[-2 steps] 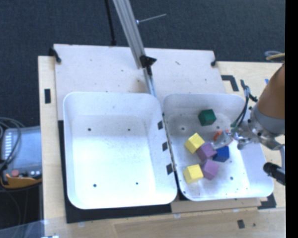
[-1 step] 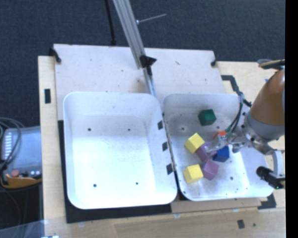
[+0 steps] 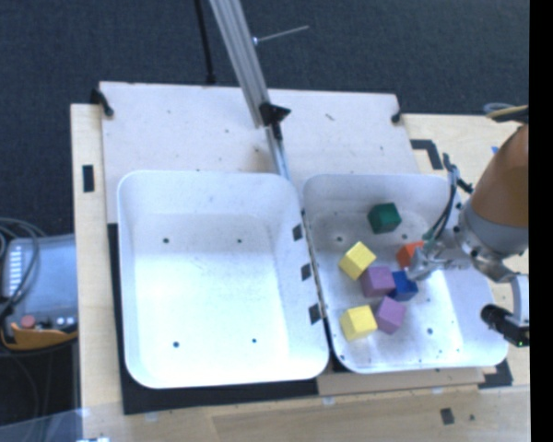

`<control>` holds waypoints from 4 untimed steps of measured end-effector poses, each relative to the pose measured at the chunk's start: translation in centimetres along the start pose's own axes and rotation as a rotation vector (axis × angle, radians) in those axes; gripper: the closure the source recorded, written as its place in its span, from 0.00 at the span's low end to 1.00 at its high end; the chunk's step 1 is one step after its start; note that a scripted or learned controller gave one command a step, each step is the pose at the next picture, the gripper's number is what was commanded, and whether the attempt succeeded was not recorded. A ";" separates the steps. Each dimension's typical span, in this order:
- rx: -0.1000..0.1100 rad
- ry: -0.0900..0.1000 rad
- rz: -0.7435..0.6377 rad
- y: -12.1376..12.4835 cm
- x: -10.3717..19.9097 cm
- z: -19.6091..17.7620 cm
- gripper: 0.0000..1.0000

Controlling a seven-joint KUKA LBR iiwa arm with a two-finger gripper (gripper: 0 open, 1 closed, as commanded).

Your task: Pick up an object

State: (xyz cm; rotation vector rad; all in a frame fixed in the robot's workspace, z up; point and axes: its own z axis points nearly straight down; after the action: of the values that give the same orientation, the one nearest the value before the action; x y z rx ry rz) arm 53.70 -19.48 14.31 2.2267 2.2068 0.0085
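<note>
Jaws being lowered over the block cluster

Blocks are being crowded together in the right bin (image 3: 461, 339), and the gripper (image 3: 422, 263) is being seen at the cluster's right edge, reaching in from the right. Its tip is being shown just beside the orange block (image 3: 407, 252) and touching or nearly touching the blue block (image 3: 405, 286), which is lying just below and to the left of it. Whether the jaws are being held wide or narrow cannot be told, the tip being too small and blurred; nothing is being seen held between them.

Blue is being judged the likeliest target: a small cube, partly hidden, pressed against the purple block (image 3: 379, 280) on its left, with a second purple block (image 3: 391, 314) just below. No long axis is being offered by a cube, so a grasp is being decided by which faces are free. Two yellow blocks (image 3: 357, 260) are lying further left, and the green block (image 3: 384, 217) is sitting apart toward the bin's back. The left bin (image 3: 138, 247) is not being approached.
</note>
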 end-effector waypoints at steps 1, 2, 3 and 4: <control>0.001 -0.003 -0.010 0.1 -0.7 -6.3 1.00; 0.001 -0.003 -0.013 0.3 -0.9 -11.8 1.00; 0.009 0.001 -0.015 1.7 4.1 -10.6 1.00; 0.009 0.002 -0.016 1.9 9.9 -10.2 1.00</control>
State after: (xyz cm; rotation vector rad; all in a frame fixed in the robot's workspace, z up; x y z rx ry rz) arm 55.62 -9.60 24.49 2.2141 2.2305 0.0015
